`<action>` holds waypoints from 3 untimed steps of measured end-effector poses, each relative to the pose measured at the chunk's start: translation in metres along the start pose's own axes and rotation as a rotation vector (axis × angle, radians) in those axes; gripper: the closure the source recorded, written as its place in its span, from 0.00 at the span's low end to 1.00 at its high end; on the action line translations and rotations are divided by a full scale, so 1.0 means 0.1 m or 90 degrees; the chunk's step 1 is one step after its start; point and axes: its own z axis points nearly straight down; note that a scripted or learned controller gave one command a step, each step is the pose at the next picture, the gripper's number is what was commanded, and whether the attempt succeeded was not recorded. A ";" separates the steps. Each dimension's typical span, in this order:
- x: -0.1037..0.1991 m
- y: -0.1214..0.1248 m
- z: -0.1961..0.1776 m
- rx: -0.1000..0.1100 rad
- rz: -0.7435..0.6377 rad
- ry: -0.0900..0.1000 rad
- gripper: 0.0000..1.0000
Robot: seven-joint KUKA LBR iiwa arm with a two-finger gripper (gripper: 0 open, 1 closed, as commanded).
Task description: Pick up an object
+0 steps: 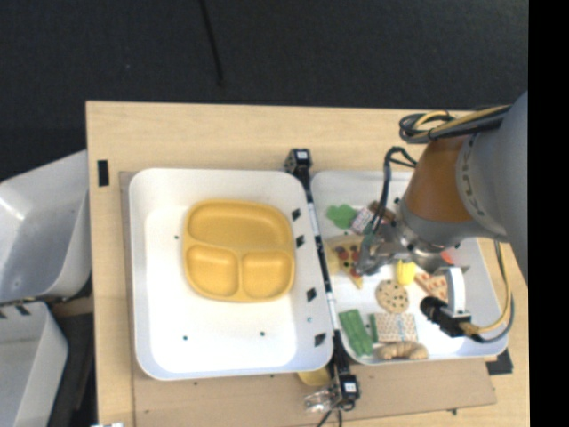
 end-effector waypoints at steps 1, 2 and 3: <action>0.91 -0.56 -0.76 -0.003 -0.003 0.004 1.00; 1.84 -0.56 -1.35 -0.004 -0.005 0.003 1.00; 1.61 -0.56 -2.60 -0.010 0.002 0.001 1.00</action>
